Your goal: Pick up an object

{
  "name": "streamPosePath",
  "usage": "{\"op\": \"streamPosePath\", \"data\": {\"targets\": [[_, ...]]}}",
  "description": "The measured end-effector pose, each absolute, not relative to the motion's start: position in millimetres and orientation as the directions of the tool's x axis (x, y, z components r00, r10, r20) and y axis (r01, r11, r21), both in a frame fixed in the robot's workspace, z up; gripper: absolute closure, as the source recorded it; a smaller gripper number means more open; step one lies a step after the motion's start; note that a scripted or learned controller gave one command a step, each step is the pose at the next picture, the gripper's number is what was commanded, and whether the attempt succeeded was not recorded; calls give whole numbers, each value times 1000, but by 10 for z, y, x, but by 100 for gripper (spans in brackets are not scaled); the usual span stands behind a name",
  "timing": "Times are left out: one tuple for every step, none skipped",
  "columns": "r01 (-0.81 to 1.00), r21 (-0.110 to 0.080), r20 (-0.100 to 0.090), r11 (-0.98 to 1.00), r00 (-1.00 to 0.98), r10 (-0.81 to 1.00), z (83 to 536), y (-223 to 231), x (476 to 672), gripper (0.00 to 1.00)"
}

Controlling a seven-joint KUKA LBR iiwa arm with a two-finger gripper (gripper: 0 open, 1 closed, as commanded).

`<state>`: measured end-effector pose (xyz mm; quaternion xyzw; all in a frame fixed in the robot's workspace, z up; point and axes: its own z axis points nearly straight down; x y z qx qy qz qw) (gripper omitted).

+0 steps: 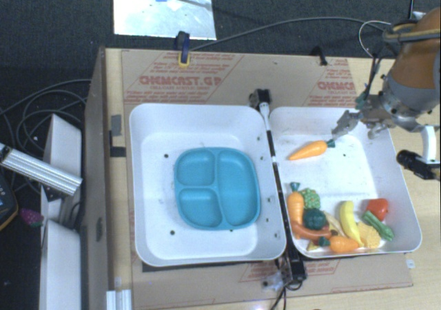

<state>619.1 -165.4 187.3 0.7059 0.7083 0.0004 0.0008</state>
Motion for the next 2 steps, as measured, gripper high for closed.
{"op": "streamPosePath", "data": {"targets": [[1000, 1, 1, 5, -5, 1000, 1295, -1249, 6332, 0], [1000, 1, -1, 5, -5, 1000, 841, -1364, 6549, 0]]}}
